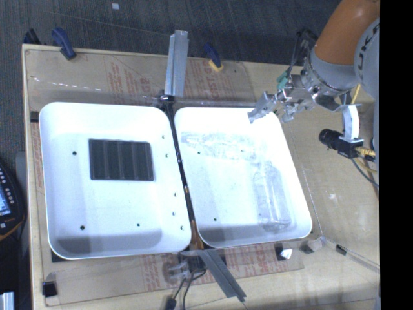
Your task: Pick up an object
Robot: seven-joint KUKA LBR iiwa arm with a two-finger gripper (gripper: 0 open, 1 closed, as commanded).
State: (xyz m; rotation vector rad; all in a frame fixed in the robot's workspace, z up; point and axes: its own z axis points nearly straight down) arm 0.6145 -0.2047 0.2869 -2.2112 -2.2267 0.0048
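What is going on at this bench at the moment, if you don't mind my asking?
A grey KUKA arm with an orange band reaches in from the right, set to pick up an object. Its two-finger gripper is at the far right corner of the right white bin, with nothing seen between its fingers. A clear plastic bottle lies along that bin's right side. A dark ribbed rectangular block lies flat in the left white bin, away from the gripper.

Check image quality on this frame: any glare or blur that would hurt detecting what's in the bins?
Camera view: both white bins are nearly blown out; the clear bottle in the right bin barely separates from the floor. The dark ridged block in the left bin has strong contrast. The tool, over the right bin's far rim, looks slightly soft.
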